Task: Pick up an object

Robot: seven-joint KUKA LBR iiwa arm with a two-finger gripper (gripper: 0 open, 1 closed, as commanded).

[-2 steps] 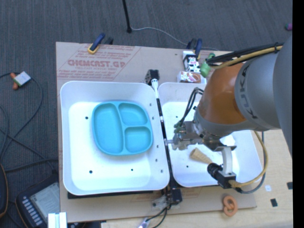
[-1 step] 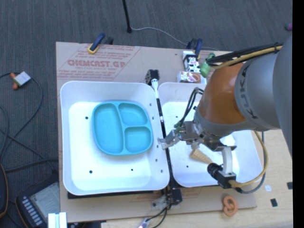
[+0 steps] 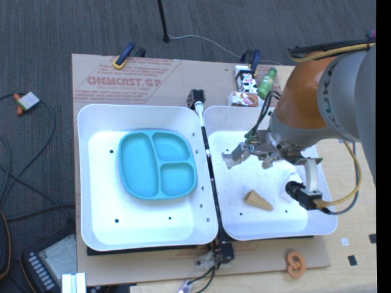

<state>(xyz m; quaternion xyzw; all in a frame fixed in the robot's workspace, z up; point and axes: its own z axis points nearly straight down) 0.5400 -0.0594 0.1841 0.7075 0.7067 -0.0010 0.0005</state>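
Note:
A tan cone-shaped piece (image 3: 259, 201) lies on the floor of the right bin (image 3: 269, 227), toward its front. My gripper (image 3: 250, 158) hangs over the middle of that bin, up and to the left of the cone and apart from it. Its fingers (image 3: 233, 157) are spread open with nothing between them. In the left bin (image 3: 98, 218) a light blue divided plate (image 3: 159, 165) lies flat.
A black fitting (image 3: 300, 192) on a yellow cable (image 3: 348, 194) hangs from the arm over the right bin's right side. Behind the bins stand a green bottle (image 3: 266, 83) and a small box (image 3: 245, 96). An orange ring (image 3: 295, 263) lies on the bench front.

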